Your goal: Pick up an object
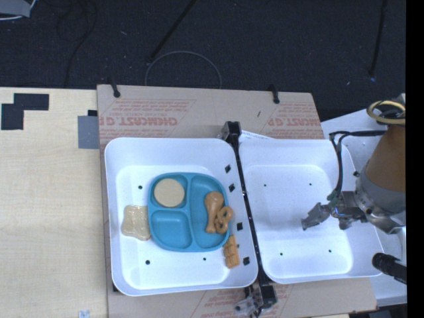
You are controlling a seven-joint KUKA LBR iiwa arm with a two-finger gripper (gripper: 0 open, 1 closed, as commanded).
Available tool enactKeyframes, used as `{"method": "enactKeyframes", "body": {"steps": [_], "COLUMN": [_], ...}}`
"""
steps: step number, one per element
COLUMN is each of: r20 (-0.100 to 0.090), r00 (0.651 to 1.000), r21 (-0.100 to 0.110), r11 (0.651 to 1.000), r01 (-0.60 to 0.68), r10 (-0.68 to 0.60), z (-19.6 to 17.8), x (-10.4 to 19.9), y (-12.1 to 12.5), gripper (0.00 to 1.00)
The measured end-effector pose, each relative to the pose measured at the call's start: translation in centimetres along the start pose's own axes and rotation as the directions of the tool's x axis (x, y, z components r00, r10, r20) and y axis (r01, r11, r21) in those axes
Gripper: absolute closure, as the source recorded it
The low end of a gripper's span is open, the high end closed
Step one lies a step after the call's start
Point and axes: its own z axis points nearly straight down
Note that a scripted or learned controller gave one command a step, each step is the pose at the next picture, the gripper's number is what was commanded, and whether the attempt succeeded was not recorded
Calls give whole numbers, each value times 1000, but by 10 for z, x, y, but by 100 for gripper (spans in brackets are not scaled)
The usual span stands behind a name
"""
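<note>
— Two bins on the bench; where does the food sit?

— All in the left bin [126, 161]. A blue divided tray [179, 234] lies at its middle, with a round tan biscuit [168, 193] in the tray's upper-left compartment and a brown pretzel-like piece [217, 211] in the right one. A pale cracker [136, 222] touches the tray's left edge; a small orange-brown piece [231, 251] lies by its lower-right corner.

— And the gripper [317, 216]?

— Over the right bin [291, 270], near its right wall, pointing left. Nothing is between its fingers; whether they are spread or closed, I cannot tell.
</note>
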Motion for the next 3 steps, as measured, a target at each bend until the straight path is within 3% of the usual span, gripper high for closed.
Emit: {"method": "enactKeyframes", "body": {"steps": [1,3], "r20": [3,0], "r00": [1000,1000], "r21": [-13,-8], "r11": [1000,1000], "r01": [2,3], "r10": [-2,-3], "z": [-6,98], "x": [0,12], "y": [3,6], "gripper": [0,0]}}
